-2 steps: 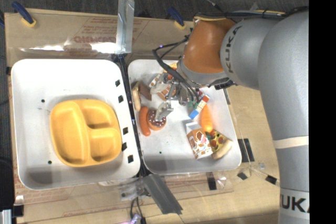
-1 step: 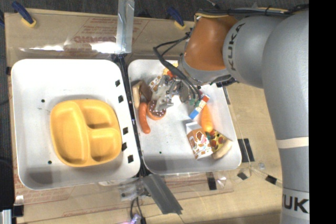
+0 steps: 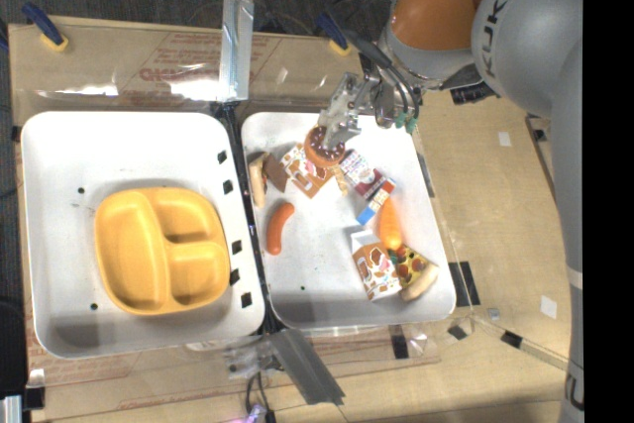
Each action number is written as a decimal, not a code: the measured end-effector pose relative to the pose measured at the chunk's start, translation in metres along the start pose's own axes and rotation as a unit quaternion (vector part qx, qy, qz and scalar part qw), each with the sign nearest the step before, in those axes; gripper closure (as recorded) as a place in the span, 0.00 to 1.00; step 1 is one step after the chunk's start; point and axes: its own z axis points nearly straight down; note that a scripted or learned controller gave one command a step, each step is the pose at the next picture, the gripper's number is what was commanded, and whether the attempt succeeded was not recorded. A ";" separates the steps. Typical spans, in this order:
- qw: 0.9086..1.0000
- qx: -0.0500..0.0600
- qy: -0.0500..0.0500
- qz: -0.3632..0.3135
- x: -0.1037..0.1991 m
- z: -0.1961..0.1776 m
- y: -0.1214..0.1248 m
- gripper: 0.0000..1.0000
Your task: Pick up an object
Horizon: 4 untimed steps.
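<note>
Nearest the camera, in the right bin (image 3: 297, 307), a pizza slice (image 3: 416, 272) and a small printed carton (image 3: 372, 270) were noted at the near right corner, touching each other. Just behind them an orange carrot-like piece (image 3: 391, 225) was seen, with a small blue block (image 3: 368, 214) beside it. A sausage (image 3: 278, 227) lay apart from the rest, near the bin's left wall, with bare floor around it. A yellow divided tray (image 3: 158, 248) was recorded in the left bin (image 3: 50, 154).

Farther back, a second printed carton (image 3: 307, 169), a brown wedge (image 3: 274, 171) and a red-and-white packet (image 3: 363, 173) were found crowded together. A round brown piece (image 3: 324, 146), doughnut-like, sat at the far side of this cluster.

The gripper (image 3: 340, 119) was observed low over the far part of the right bin, directly at the round brown piece. Whether the fingers were spread or closed could not be told, nor whether anything was held.

Judgement: all pieces looked like light toy food, stiff and smooth, likely to slip from a glancing pinch. The round piece would best be taken across its width; its crowding neighbours might be nudged. The sausage, taken across its narrow middle, was judged the easier pick.
</note>
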 end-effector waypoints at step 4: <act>0.929 0.003 0.007 0.370 0.044 -0.012 0.028 1.00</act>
